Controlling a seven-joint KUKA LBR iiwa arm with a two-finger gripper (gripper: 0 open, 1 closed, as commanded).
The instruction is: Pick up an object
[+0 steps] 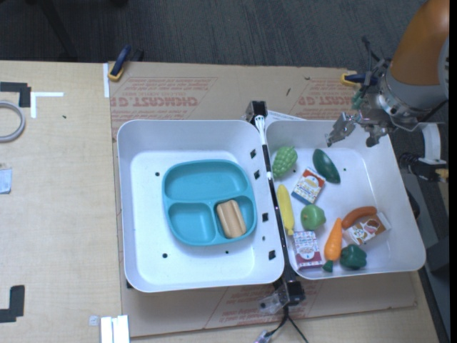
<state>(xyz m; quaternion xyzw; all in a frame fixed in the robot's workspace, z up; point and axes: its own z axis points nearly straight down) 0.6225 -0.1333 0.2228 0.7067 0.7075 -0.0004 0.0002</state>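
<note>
Cardboard-covered bench, two white bins — your gripper (355,128) hangs spread and empty above the right bin (400,252), so lower squarely over the dark green vegetable (326,166) just below-left before closing.

There is just the one camera, fixed high over the worktop (57,213) and looking down at a slant, so the far edge of the bench and a strip of dark carpet (235,16) run across the top of the view. It stands far enough off to take in both white bins whole: the left bin (136,206) sits near the middle, the right bin (400,213) towards the right side. Bare worktop stretches off to the left. The cardboard sheet (171,95) under the bins has its printing upside down from here. The arm (421,41) comes in at the upper right corner, cut off by the frame.
</note>
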